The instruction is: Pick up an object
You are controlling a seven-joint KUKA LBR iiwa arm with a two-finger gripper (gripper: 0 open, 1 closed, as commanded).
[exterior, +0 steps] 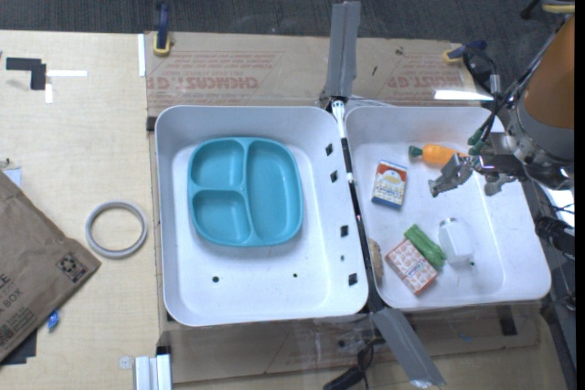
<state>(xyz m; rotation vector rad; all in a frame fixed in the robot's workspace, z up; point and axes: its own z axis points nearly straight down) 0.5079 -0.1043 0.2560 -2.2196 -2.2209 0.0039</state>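
Observation:
The right bin (512, 279) holds a small blue and white carton (389, 184), an orange toy carrot (436, 154), a green block (423, 246), a red patterned packet (411, 266) and a white object (455, 239). My gripper (473, 178) hovers over the bin's right half, its two fingers spread apart with nothing between them. It sits just right of the carrot and above the white object. The left bin (174, 224) holds a teal divided plate (246, 192).
A tape ring (116, 227) and a brown cardboard box (32, 265) lie on the bench left of the bins. Clamps sit at the cardboard's back corners. A grey divider strip (344, 50) runs between the bins.

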